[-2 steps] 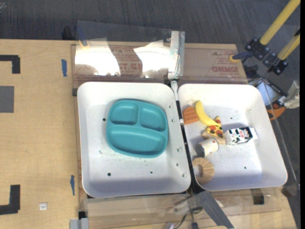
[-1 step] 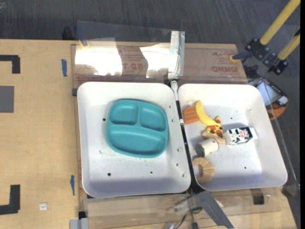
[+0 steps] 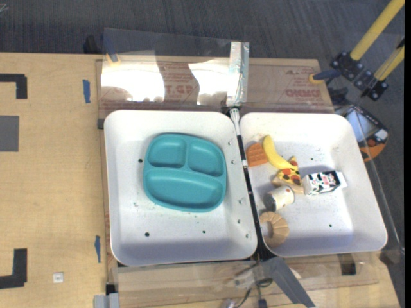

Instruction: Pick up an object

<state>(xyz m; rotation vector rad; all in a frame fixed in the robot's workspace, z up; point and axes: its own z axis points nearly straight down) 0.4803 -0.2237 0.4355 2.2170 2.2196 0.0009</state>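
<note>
Whether the jaws are open or closed, cannot tell. 2 white bins sit side by side on the brown surface point(image 3: 45, 191).

Right bin point(image 3: 359, 236) holds the pickable items, all clustered in its 9 o'clock half, close to the divider:
- yellow banana point(image 3: 276, 153), tilted, at 11 o'clock of the bin
- orange ridged piece point(image 3: 256, 154), touching the banana at its 9 o'clock side, hard against the bin wall
- small red-and-yellow item point(image 3: 293, 172), at the banana's lower end, too small to identify
- white carton with black print point(image 3: 322, 181), lying flat near bin centre, just at 3 o'clock of the red-and-yellow item
- pale cylinder with dark open end point(image 3: 280, 197), on its side, at 6 o'clock of the red-and-yellow item
- tan ridged round piece point(image 3: 275, 226), at 7 o'clock of the bin, near the front wall, just below the cylinder

Left bin point(image 3: 122, 236) holds 1 teal divided plate point(image 3: 186, 172), 3 compartments, lying flat at centre, slightly rotated.

At 12 o'clock of the bins, a clear plastic sheet point(image 3: 167, 76) glares over cardboard. Yellow-legged stand point(image 3: 376, 31) on the dark floor at 2 o'clock. Blue tape strip point(image 3: 86, 90) at 10 o'clock of the left bin.
</note>
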